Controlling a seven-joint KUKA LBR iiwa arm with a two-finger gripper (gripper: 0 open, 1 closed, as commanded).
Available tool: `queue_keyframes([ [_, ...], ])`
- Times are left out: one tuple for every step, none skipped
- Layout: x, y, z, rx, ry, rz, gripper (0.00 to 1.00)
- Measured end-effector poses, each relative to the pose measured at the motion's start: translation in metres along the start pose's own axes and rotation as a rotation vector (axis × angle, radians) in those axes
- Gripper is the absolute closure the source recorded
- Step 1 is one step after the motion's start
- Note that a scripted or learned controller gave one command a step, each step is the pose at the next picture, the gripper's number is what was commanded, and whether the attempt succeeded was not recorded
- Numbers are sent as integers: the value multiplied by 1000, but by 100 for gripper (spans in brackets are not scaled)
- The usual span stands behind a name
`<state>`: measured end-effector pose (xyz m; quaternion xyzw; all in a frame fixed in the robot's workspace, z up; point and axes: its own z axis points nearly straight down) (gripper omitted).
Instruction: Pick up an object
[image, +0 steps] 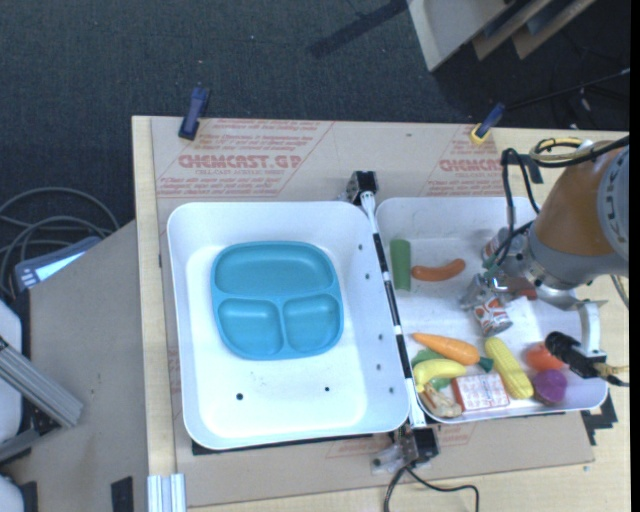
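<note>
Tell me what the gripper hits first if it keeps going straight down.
Probably the small red-and-white can under the gripper in the right bin. Depth is unclear from this slant; it may already touch.

Robot lab: clamped cardboard-topped bench (300, 150), loose cables (50, 215), white bins (190, 300), dark carpet.

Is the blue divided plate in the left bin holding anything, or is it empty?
Empty. The blue divided plate lies flat in the left bin, and all three of its compartments show bare blue surface.
</note>
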<state>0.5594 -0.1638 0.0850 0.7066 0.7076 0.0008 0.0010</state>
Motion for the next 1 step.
queue_keyframes([
  [85,33,-101,-1,2,-1,100],
])
